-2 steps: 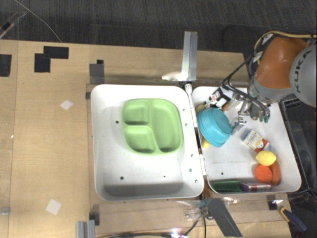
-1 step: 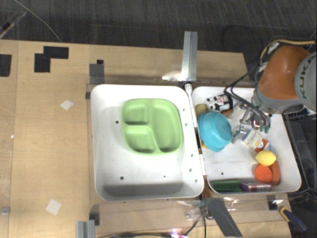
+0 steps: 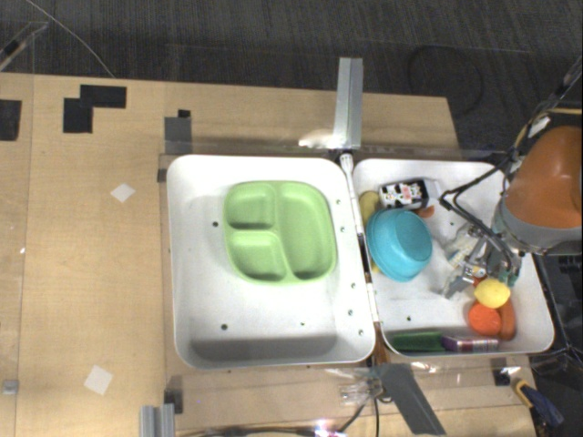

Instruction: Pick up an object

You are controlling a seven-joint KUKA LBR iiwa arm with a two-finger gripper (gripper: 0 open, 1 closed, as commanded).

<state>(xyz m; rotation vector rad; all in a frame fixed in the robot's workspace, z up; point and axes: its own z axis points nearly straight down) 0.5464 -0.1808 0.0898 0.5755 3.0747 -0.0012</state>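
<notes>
Two white bins (image 3: 182, 271) on tan wooden counter (image 3: 82, 271), dark carpet beyond. Black-and-white label on small pack (image 3: 403, 193), unreadable. Jaws (image 3: 474, 271) over right bin; state cannot be told.

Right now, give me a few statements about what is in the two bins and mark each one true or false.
1. The green tray lies in the left bin. True.
2. The blue bowl sits in the left bin. False: it is in the right bin.
3. The hand is over the right bin. True.
4. The yellow ball is beside the green tray. False: it lies by the orange ball.
</notes>
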